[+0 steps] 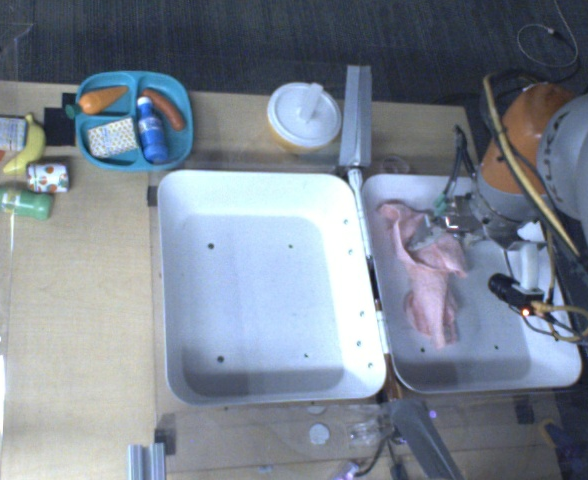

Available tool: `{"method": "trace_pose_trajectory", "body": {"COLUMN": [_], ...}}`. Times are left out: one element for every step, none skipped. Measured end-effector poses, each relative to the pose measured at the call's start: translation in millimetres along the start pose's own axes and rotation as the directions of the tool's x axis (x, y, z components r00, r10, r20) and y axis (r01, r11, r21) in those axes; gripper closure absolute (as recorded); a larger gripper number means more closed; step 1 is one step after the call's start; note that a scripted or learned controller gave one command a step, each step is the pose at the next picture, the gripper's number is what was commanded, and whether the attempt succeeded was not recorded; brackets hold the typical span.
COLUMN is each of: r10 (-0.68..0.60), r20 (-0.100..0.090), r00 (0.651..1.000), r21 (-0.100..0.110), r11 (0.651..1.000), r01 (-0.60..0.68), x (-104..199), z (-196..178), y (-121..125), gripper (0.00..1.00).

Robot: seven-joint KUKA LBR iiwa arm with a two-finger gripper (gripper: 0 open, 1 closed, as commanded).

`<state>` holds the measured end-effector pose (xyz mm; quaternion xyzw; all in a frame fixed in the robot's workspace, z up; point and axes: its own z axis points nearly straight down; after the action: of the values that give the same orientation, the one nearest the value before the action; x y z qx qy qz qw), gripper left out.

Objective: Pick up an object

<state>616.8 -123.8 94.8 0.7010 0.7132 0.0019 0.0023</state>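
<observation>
While the arm reaches in from the right:
Cloth [429,283]: soft pink, crumpled, long, lying in the right bin [494,363].
End effector [452,218]: metallic, at the cloth's upper end; grip impossible to tell.
Left bin [264,288]: shallow, white, round-cornered.
Tabletop [74,318]: pale wood grain.

A pink cloth [429,286] is lying soft and crumpled at right in a smooth, matt white plastic bin [494,368]; the table [69,338] is showing pale wood grain

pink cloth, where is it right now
The pink cloth lies in the right bin, along its left side near the divider, with the claw at its upper end.
</observation>
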Motion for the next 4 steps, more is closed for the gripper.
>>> {"method": "trace_pose_trajectory", "body": {"r10": [-0.15, -0.152, -0.152, -0.065], "r20": [0.003, 0.002, 0.002, 0.0], "r00": [0.989, 0.988, 0.988, 0.998], "r21": [-0.007, -0.013, -0.013, 0.003], "r11": [0.989, 0.988, 0.988, 0.998], "r01": [0.15, 0.152, 0.152, 0.065], "x": [33.7, 35.5, 35.4, 31.4], "z": [4.7, -6.9, -6.9, -27.8], "y": [-1.4, 0.8, 0.7, 22.4], "gripper": [0.0, 1.0, 0.0, 0.0]}}
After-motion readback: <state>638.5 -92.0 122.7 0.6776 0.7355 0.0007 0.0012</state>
